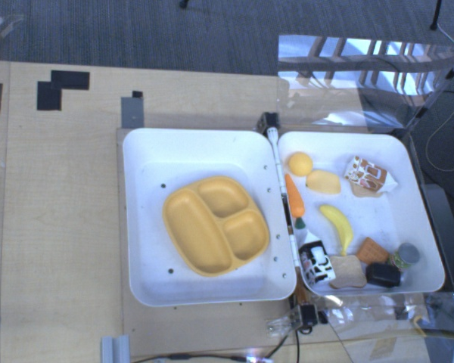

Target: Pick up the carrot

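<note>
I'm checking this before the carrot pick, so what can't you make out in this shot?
- Carrot: lies against the right bin's left wall, its far side hidden, camera view.
- Small items at the bin's near edge: crowded, too small to identify.
- Packet: print too small to read.

The carrot (294, 197) is small and orange with a green tip at its near end. It lies flat along the right bin's (408, 165) left wall, just below a round yellow fruit (300, 163).

No legible text or labels.
</note>
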`<action>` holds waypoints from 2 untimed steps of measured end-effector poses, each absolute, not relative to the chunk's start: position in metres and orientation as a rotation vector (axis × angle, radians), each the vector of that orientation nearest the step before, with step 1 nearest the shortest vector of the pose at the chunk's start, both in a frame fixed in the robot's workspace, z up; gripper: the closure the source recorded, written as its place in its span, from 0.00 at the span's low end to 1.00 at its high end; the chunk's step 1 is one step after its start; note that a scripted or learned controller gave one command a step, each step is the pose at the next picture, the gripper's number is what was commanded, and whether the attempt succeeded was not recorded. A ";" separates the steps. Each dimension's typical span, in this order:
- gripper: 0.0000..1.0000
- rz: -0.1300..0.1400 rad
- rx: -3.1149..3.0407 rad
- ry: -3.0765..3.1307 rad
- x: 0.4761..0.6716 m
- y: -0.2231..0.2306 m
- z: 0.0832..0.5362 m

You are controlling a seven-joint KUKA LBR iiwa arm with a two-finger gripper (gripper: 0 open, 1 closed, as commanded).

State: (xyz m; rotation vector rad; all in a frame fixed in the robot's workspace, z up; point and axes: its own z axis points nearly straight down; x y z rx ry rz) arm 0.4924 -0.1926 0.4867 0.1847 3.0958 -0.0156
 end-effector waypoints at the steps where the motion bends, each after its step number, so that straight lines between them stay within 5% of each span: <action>1: 1.00 -0.023 0.184 3.076 0.495 -0.192 0.501; 2: 1.00 0.004 0.407 3.115 0.490 -0.157 0.210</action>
